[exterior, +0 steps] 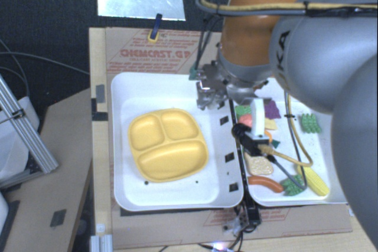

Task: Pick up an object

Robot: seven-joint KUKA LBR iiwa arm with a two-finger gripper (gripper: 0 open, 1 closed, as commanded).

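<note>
The grey arm (331, 50) reaches in from the right, its orange band (260, 15) high over the back of the bins; the jaws hang at the wrist's lower end, above the far part of the divide between the two bins, and whether they are apart or together cannot be told from here; nothing can be seen between them

The left bin (127, 91) holds one thing – a yellow divided plate (168, 144), lying flat near its middle, with three compartments facing up

The right bin (295, 200) carries the small toy foods, partly hidden by the arm; a yellow corn cob (316, 182) lies by the near right corner, a green piece (292, 187) just beside it; an orange-red sausage (266, 184) lies along the near rim, with a tan speckled round (260, 165) just behind it; farther back sit a purple piece (271, 108), a red piece (245, 121) and a green ridged piece (309, 123)

Both bins rest on a sheet of printed cardboard (153, 53) – which lies on the pale counter (65, 144)
</note>
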